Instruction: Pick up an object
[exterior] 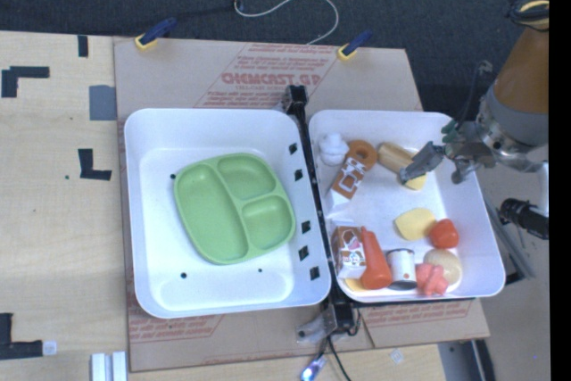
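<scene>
1. Nearest the camera, the front of the right bin (489, 285) is crowded: a small carton (351, 249), an orange-red bottle-like piece (376, 268), a small can (402, 266) and a pink item (431, 278) lie touching one another. Packed this tight, they probably leave little room for fingers to slide in.
2. Just behind them sit a yellow lemon-like piece (414, 223) and a red tomato-like piece (444, 234), side by side and easier to reach.
3. In the left bin (143, 192) a green divided plate (235, 207) lies flat and alone, well apart from the arm.
4. Farther back in the right bin are a white item (332, 146), a brown-and-white packet (349, 177) and a tan roll (393, 157).
5. The tool (437, 158) reaches in from the right, over the bin's back half. One dark finger (423, 161) slants down toward a yellow bit (413, 182) near the roll; whether anything is gripped, or how wide the tool stands, cannot be told.
6. The likely target is that yellow bit or the roll, both close beneath the tool.
</scene>
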Motion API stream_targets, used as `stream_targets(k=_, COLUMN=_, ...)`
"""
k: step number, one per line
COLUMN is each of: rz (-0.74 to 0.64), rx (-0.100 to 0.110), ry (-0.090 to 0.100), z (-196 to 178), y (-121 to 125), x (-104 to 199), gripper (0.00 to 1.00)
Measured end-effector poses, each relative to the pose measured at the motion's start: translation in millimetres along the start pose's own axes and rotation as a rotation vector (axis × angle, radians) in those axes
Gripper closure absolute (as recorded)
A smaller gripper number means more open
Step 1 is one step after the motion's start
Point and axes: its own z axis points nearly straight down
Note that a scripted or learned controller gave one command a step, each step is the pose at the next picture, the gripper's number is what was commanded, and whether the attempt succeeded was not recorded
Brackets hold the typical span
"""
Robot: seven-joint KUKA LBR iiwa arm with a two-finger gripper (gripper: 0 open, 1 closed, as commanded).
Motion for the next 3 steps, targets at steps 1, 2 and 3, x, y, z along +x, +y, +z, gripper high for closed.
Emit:
stream_targets(k=1, rz=-0.008, rx=-0.007, ry=0.001, z=-119.2, y=-53.9, x=81.2, gripper=0.0)
stream_targets(k=2, rz=-0.002, rx=0.0, ry=-0.001, z=-123.6, y=-52.2, x=77.9, gripper=1.0)
stream_targets(k=3, rz=-0.008, rx=-0.007, ry=0.001, z=-182.9, y=-55.2, x=144.8, gripper=1.0)
